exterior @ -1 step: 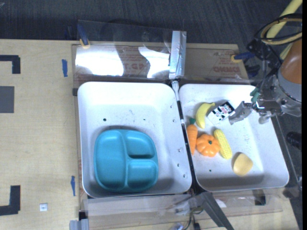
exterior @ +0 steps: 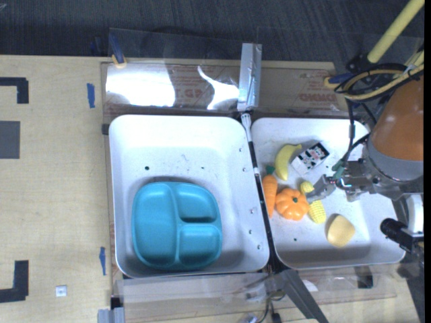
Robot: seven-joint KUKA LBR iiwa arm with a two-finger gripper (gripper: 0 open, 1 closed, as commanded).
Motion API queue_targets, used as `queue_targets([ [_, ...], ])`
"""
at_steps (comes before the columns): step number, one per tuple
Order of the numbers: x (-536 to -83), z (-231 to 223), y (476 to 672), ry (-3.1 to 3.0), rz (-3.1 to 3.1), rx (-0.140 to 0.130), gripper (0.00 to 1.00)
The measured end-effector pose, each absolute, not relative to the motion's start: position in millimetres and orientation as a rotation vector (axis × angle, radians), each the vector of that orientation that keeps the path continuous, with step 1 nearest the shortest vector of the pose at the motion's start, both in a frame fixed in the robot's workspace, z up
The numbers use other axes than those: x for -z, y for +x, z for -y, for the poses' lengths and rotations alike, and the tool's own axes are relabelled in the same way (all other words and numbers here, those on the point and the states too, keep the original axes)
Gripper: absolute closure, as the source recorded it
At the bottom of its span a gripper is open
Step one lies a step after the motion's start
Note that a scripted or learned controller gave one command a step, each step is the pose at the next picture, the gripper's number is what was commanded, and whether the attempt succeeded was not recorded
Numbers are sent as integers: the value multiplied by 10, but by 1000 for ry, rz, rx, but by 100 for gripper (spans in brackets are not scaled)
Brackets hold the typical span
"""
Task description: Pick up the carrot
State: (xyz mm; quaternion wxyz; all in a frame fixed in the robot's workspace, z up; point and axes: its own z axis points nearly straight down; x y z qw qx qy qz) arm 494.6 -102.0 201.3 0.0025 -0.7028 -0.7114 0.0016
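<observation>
In the right bin (exterior: 350,251), hard against its left wall, I see the carrot (exterior: 269,195) lying lengthwise, its green top pointing away from the camera. The pumpkin (exterior: 291,204) sits touching the carrot's right side, the corn cob (exterior: 315,209) just beyond the pumpkin, the banana (exterior: 287,160) just past the carrot's top, and the lemon (exterior: 341,229) well to the carrot's right. My gripper (exterior: 326,184) hangs right of the carrot, over the corn and beside the small white carton (exterior: 311,157); I cannot tell whether the jaws are parted or closed.

My worry is crowding. With the wall on one side and the pumpkin on the other, I judge there is little room for a finger on either flank of the carrot. A descent slightly right of it would likely catch the pumpkin or corn instead, or shove the carrot tighter against the wall. The blue tray (exterior: 176,225) in the left bin (exterior: 135,136), left of the carrot, is no concern.
</observation>
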Motion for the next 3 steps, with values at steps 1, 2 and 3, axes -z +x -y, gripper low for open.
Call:
queue_targets([
  [1, -1126, 923, 5294, -2388, 2081, 44, 0],
  [2, -1850, 851, 5400, -2633, 1715, 2, 0],
  [3, -1836, 761, 4787, -2649, 1682, -5, 0],
])
